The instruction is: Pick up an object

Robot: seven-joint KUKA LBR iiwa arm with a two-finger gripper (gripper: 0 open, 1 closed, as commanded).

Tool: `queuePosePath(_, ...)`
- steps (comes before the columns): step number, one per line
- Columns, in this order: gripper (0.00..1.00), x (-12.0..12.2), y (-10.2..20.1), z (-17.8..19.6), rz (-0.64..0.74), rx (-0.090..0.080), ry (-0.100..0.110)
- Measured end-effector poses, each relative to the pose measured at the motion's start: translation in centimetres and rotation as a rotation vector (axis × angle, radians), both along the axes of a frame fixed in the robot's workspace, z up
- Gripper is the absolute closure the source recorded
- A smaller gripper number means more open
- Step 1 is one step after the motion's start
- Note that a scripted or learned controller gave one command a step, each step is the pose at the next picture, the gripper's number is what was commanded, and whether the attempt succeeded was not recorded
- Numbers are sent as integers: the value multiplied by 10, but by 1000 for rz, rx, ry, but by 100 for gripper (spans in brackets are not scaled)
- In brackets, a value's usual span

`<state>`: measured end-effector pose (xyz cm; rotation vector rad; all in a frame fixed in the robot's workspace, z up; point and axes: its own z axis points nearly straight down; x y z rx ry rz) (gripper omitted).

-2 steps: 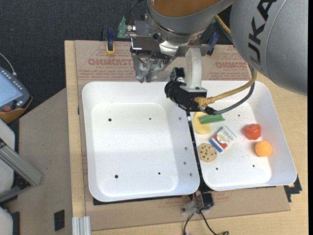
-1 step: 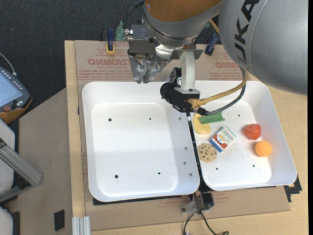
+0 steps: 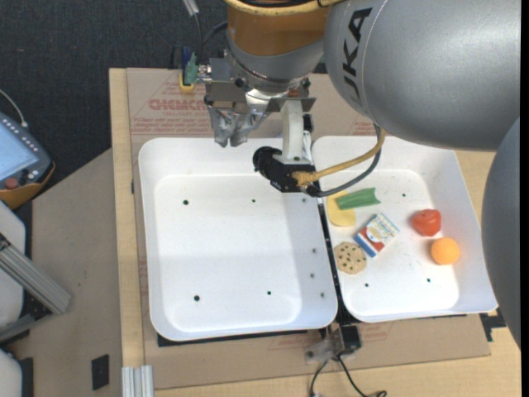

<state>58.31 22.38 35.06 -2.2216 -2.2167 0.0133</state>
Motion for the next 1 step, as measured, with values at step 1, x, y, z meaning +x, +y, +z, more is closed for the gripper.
queuePosePath(1,100,-36,-23,48,0,5,-11)
